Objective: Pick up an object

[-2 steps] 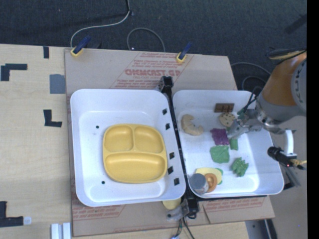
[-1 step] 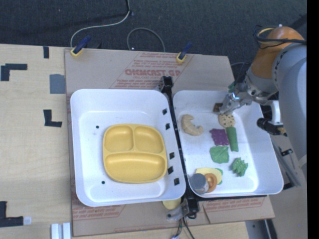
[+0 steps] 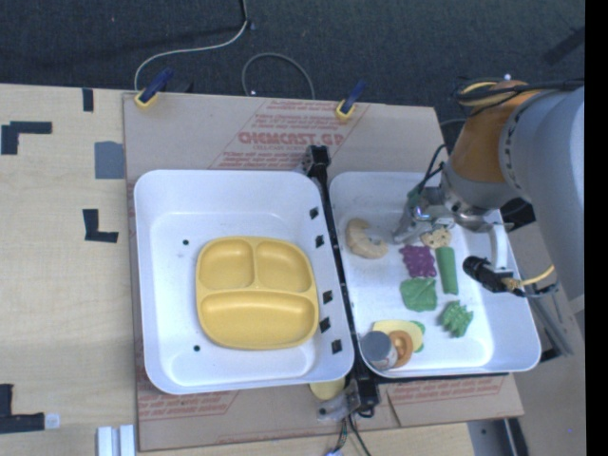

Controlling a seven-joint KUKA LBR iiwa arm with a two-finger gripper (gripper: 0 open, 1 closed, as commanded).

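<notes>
In the right bin, toward its far side, the gripper hung low over the white floor, and whether its fingers were apart or together could not be told. A beige piece lay just left of it, with a purple piece, a green stick, two green leafy pieces and a small grey cylinder nearer. The left bin held a yellow divided tray.
</notes>
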